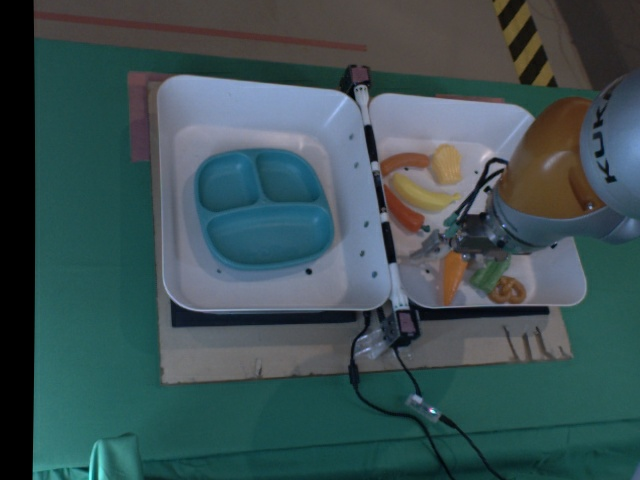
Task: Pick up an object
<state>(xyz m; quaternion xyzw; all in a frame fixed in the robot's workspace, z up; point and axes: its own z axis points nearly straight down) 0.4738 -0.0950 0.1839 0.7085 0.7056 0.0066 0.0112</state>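
Gripper (437, 245) sits low over the right bin (560, 286), w/ the grey arm (560, 183) and its orange band coming in from the view's right. Fingers look spread apart, pointing toward the divider betw. the bins, nothing clamped betw. them as far as the view shows. Carrot (453, 276) lies just below the gripper tip, orange, tapering downward, close to but not clearly touching the fingers. Green piece (489, 272) is right of the carrot, just under the wrist, partly hidden by it. Pretzel (508, 290) is further right and lower, near the bin's bottom rim. Banana (424, 194) lies just above the gripper, yellow, curved. Two sausages: one (403, 211) up-left of the gripper beside the divider, the other (403, 160) above the banana. Yellow corn-like item (446, 163) is well above the gripper, next to the upper sausage. Left bin (180, 268), well apart from the gripper across the divider, holds a teal 3-compartment plate (264, 208).
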